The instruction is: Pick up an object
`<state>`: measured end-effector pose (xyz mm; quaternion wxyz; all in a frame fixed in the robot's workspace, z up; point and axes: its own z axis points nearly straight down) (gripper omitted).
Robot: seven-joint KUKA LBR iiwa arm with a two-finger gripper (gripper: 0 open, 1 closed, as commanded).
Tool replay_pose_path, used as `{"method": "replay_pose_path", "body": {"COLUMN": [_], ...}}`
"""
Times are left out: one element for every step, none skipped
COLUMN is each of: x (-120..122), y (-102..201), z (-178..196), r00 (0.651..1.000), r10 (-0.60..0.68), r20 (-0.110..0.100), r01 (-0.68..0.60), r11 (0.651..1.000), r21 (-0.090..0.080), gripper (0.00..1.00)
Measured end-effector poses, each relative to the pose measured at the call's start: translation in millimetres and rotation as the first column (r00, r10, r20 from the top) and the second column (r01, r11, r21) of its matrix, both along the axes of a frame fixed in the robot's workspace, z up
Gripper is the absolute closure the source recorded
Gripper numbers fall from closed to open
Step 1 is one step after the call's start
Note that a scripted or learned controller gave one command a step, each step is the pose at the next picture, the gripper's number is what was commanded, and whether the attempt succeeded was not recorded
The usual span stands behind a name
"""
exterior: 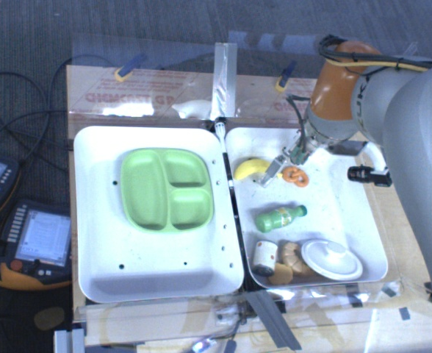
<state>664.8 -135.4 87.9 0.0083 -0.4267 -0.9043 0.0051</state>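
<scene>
Camera view showed the right bin (363,219) crowded with small things, any of which could be the object to pick up. At its far left lay a yellow banana (250,169), close to the divider between the bins. Just right of it sat a small orange pretzel-shaped piece (297,176). Nearer the middle of the bin a green bottle (279,218) lay on its side, its yellow cap pointing right. Along the near edge stood a small white cup (264,254), with a few tan lumps (289,262) just right of it, and a white round lid or dish (333,259) touching those lumps on their right.

The gripper (283,162) hung low over the far part of the right bin, between the banana and the orange piece, with one finger slanting down toward the banana's right end. Nothing could be seen between the fingers, and whether they were spread or closed could not be told from this angle. The arm (392,123) came in from the right, its orange band (333,87) above the wrist over the bin's far rim.

The left bin (98,271) held a green divided plate (167,188) with three compartments, lying flat a little far of the centre. Left of the bench, on the dark floor, lay a control tablet (34,241) and loose cables (18,123).
</scene>
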Motion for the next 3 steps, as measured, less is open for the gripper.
{"method": "replay_pose_path", "body": {"x": [4.4, -3.8, -3.4], "y": [0.5, 71.9, 65.9], "z": [12.2, 96.2, 95.7], "r00": [1.0, 0.954, 0.917], "r10": [0.002, -0.299, -0.398], "r20": [0.021, 0.021, 0.02], "r01": [-0.002, 0.299, 0.398], "r11": [1.0, 0.954, 0.917], "r21": [-0.005, -0.002, 0.001], "gripper": [1.0, 1.0, 1.0]}}
